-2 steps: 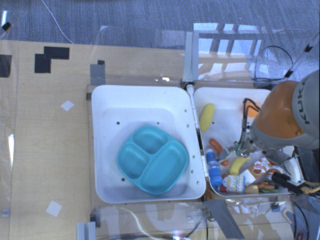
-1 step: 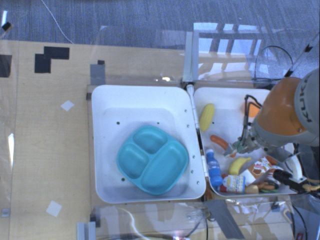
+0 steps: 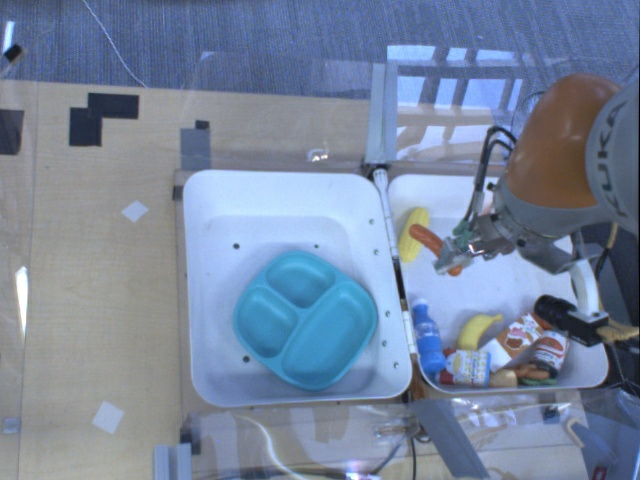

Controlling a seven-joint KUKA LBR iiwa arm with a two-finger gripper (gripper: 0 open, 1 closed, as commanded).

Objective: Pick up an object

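By left wall of right bin, gripper hangs just beside orange stick on yellow toy, likely lining up a grab; whether clamped, cannot tell.

A divided plate lies in the left bin. A bottle, a banana and packets lie along the right bin's near edge.

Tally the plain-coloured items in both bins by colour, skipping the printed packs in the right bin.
Teal: 1, plate
Yellow: 2, upper yellow piece, lower yellow piece
Orange-red: 1, orange-red piece
Blue: 1, bottle
Total: 5
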